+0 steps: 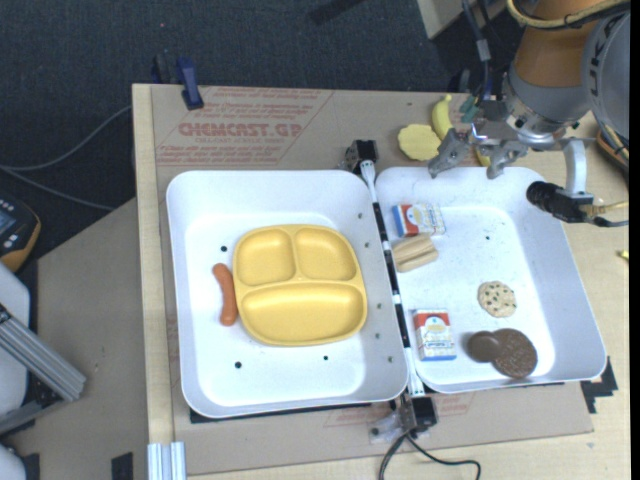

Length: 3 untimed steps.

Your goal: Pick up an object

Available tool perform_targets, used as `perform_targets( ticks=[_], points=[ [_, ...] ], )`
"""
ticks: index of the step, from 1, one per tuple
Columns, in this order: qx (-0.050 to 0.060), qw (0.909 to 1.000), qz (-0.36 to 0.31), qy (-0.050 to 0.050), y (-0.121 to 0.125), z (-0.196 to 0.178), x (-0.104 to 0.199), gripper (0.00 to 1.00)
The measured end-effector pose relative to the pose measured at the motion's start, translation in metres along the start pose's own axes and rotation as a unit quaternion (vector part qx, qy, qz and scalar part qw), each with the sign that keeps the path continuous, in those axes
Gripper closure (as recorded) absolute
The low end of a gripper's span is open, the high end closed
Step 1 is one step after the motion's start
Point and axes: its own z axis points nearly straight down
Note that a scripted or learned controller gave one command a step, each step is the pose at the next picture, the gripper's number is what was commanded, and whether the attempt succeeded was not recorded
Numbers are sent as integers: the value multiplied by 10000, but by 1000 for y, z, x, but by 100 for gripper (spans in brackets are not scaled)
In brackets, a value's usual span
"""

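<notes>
From the camera view, the arm (560,38) is cut off by the top and right edges, so little beyond its orange band and grey wrist shows. Its pincer (470,156) hangs at the far rim of the right bin (560,268), its two metal fingers (447,154) spread apart with nothing between them. Just behind the pincer a yellow banana (441,115) and a yellow lump (418,142) lie on the worktop (150,218), partly masked by the wrist and hard to make out. Red print on the brown board reads roughly "CHEMCAST GP"; the smaller lines are illegible. In the right bin lie a small white-and-red carton (414,218) with a blue patch, its lettering too small to read, a tan block (414,255) touching the divider, a second red-and-white carton (434,334), a pale speckled cookie (496,297), and two dark brown discs (503,351) overlapping each other. The left bin (190,268) holds a glossy yellow plate (298,285) with three compartments and an orange-red sausage (226,294) just beside it. A blue clamp (187,82) grips the board's far edge.
</notes>
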Motion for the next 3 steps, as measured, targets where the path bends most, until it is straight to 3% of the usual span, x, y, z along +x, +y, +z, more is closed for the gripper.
perform_targets(
  ticks=[1,2,3],
  points=[
    [4,10000,9,23,6,139,0,0],
    [-62,10000,10,-5,-19,128,-5,0],
    [-66,10000,20,-4,-73,128,-11,0]
  ],
)
